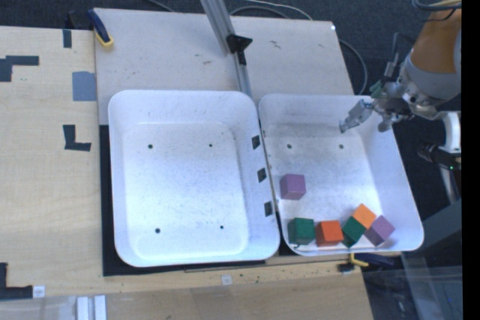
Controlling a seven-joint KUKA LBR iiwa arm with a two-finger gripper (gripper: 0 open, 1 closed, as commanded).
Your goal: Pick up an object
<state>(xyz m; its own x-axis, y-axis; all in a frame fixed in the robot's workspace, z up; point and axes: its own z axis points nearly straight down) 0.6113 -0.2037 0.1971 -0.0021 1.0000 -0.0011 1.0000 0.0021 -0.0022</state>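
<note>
Several small blocks lie in the right bin (390, 161). A purple cube (292, 186) sits alone near the bin's middle. Along the near edge stand a green block (301, 230), a red-orange block (328, 233), a dark green block (352, 229), an orange block (364, 216) and a light purple block (380, 229), packed in a row toward the near right corner. My gripper (367, 116) hangs over the far right part of this bin, well away from the blocks, with nothing seen between its fingers.
The left bin (124, 161) stands beside the right one. A slanted aluminium post (214, 4) rises from the bench behind the bins. Cables (247, 10) lie on the dark floor at the back. A yellow-handled clamp (101, 30) sits at the bench's far left corner.
</note>
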